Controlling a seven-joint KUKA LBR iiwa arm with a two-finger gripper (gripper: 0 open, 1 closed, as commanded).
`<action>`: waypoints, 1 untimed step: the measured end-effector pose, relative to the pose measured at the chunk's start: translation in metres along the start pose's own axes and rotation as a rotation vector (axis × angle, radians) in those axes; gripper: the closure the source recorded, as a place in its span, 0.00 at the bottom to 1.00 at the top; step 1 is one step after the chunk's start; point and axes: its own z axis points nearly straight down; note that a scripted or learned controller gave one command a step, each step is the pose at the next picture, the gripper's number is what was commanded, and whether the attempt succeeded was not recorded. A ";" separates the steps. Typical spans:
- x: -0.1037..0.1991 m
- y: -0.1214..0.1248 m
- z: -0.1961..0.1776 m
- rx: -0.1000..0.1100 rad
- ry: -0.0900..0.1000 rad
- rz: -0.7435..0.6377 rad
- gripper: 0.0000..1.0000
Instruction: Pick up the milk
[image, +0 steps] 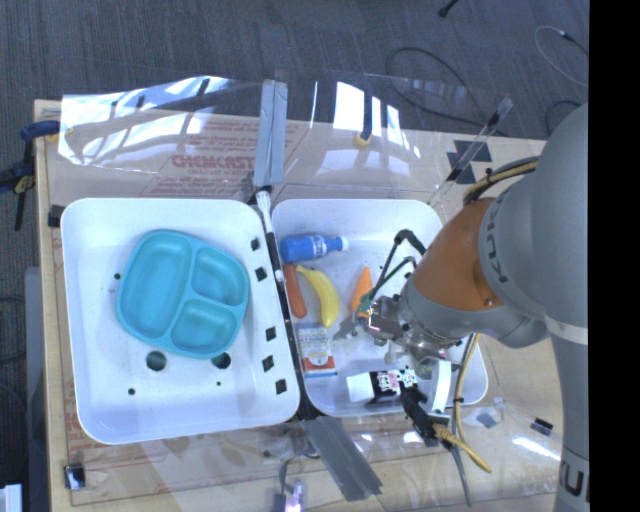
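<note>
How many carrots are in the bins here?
2, both in the right bin: one carrot left of the banana, another right of it. The arm may hide more.

Cardboard sheet behind the bins: I see red printed lettering under clear plastic, too glared and blurred for me to read with any certainty.
Small carton in my right bin: some print on its face, too small to read.
Black-and-white carton by my wrist: patterned label, no legible words.
</note>
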 end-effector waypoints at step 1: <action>-0.040 0.014 -0.090 -0.004 0.000 -0.003 0.00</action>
